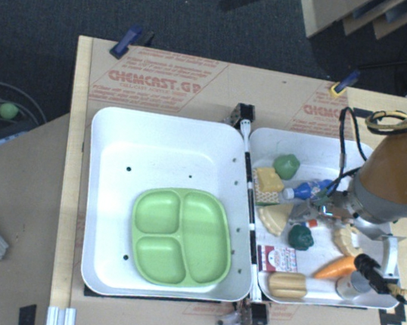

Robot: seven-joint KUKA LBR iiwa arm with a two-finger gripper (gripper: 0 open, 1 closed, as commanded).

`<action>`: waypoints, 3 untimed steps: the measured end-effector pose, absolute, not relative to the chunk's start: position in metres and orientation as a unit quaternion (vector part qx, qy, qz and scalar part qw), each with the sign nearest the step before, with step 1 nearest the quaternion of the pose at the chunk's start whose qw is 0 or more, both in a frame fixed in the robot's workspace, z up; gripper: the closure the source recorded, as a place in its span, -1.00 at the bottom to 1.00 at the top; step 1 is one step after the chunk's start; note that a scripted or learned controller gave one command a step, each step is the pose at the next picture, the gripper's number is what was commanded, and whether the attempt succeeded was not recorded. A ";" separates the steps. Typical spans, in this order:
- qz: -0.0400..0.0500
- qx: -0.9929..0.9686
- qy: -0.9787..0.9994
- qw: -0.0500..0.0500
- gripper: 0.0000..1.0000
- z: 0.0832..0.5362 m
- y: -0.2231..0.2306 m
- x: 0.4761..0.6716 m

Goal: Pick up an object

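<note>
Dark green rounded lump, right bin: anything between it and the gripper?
Nothing visible. The gripper sits just up-frame of the dark green rounded lump, with no item in the gap. The blue plastic bottle lies beyond the gripper, and the pale yellow wedge lies left of the lump, not between.

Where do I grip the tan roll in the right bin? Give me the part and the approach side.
Grip the tan roll across its middle, coming straight down from above. It lies on its side along the right bin's near wall, so the end effector should close across its short width.
</note>
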State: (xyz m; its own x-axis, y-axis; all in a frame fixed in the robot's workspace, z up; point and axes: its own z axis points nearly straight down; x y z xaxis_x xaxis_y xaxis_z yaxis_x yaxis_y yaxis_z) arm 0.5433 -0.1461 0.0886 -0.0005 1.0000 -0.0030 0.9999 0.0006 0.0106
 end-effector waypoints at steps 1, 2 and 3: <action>0.000 0.707 0.707 -0.002 -1.00 0.084 -0.101 0.511; 0.000 0.707 0.707 0.000 1.00 0.094 -0.102 0.511; 0.000 0.707 0.708 0.000 1.00 0.185 -0.021 0.533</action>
